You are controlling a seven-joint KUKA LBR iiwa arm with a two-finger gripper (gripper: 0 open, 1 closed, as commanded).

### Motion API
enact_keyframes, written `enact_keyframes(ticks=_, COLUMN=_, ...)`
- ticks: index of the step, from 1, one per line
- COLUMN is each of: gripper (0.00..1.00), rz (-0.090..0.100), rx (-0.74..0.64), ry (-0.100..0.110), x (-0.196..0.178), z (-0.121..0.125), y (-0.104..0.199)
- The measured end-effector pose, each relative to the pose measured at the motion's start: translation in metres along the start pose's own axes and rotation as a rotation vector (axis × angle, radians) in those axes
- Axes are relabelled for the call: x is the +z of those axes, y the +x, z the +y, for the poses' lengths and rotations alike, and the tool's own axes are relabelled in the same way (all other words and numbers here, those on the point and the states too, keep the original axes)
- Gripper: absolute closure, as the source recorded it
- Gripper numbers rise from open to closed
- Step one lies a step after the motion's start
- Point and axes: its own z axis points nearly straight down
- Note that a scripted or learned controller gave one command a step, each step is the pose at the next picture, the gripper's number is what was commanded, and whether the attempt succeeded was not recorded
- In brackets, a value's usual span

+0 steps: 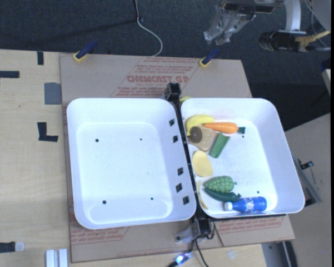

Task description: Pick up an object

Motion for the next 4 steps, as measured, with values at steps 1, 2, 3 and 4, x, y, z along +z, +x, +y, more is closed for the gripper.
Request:
enact_keyframes(ticks=1, gripper=1.00, rz=0.000, rx=0.001, ry=0.004, x=-0.072, z=-0.006, y=0.017)
enact_keyframes(ticks=2, gripper=1.00, rz=-0.003, rx=0.004, ry=0.032, x=0.125, z=-0.033, y=0.035)
enact_keyframes(ticks=3, gripper=1.00, rz=-0.003, rx=0.005, ry=0.019, x=0.183, z=-0.019, y=0.016)
enact_keyframes(ticks=4, gripper=1.00, rz=0.000, rx=0.001, ry=-0.005, x=-0.048, z=-0.004, y=0.032)
